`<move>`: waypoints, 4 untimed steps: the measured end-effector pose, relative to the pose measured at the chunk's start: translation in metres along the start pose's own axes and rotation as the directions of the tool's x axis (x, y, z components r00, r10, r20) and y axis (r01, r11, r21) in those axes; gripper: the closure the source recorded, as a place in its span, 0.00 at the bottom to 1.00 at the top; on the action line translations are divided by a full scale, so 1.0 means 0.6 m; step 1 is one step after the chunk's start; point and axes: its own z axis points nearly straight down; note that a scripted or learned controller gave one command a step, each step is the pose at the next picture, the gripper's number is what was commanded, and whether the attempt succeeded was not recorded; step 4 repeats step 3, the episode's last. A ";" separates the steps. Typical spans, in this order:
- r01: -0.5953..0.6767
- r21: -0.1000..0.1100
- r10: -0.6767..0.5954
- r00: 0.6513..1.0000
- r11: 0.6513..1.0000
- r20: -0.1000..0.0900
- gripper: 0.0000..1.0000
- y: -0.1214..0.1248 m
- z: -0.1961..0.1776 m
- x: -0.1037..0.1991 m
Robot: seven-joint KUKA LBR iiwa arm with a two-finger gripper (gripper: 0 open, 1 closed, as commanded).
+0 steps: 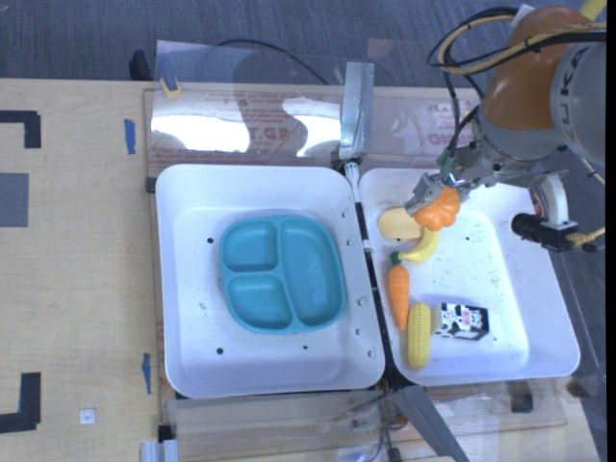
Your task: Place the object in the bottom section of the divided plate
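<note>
A pale wooden surface (77, 258) with black corner marks and blue tape bits fills the left of the frame, grey carpeted floor (241, 8) lies along the top, and light glares off clear plastic sheeting (241, 128) at upper centre.

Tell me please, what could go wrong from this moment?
1. The hand sits over a tight cluster: orange toy, pale piece and banana. It may nudge or grab the wrong one.
2. The divided plate lies in the other bin, so a weak grip could drop the object at the rims between.

Divided plate (282, 273) sits alone in the left bin (183, 200), open above; the bins' raised shared rim (366, 258) lies between.
</note>
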 end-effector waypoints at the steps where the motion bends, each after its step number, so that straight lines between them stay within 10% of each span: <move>1: 0.184 -0.004 -0.184 0.983 0.983 0.001 1.00 0.083 -0.002 0.084; 2: 0.519 0.000 -0.519 0.855 0.855 -0.004 1.00 0.045 -0.015 0.233; 3: 0.516 0.001 -0.516 0.856 0.856 -0.003 0.00 0.044 -0.015 0.230; 4: 0.516 0.001 -0.516 0.856 0.856 -0.003 0.00 0.044 -0.015 0.230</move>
